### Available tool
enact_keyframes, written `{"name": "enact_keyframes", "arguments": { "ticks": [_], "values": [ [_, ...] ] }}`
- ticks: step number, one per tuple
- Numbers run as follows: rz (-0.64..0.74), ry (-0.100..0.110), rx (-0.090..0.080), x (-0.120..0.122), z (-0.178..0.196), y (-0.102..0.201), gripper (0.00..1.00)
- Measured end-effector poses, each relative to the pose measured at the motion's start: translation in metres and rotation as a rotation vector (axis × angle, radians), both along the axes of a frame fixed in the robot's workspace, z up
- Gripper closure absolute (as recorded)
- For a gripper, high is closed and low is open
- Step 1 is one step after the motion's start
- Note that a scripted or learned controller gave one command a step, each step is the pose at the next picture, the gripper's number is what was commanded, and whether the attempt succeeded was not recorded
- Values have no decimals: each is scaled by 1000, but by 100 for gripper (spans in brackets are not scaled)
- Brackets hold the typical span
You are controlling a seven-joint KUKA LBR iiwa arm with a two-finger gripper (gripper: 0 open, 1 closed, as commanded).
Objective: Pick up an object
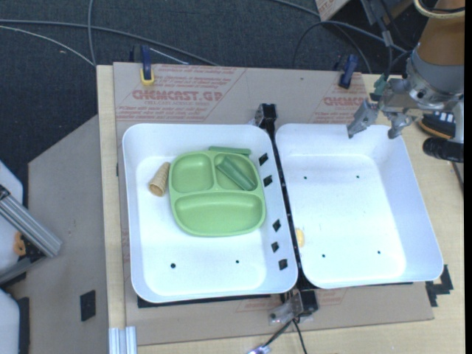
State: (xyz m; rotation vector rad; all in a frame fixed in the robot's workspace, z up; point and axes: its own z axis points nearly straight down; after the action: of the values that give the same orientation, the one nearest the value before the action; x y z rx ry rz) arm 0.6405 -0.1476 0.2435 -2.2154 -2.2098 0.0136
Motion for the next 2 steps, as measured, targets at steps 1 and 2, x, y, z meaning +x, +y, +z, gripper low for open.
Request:
{"name": "enact_keyframes", "arguments": {
  "ticks": [1, 2],
  "values": [
    [3, -14, -2, 2, 8, 0, 0],
    [4, -9, -1, 8, -45, 9, 0]
  ]
}}
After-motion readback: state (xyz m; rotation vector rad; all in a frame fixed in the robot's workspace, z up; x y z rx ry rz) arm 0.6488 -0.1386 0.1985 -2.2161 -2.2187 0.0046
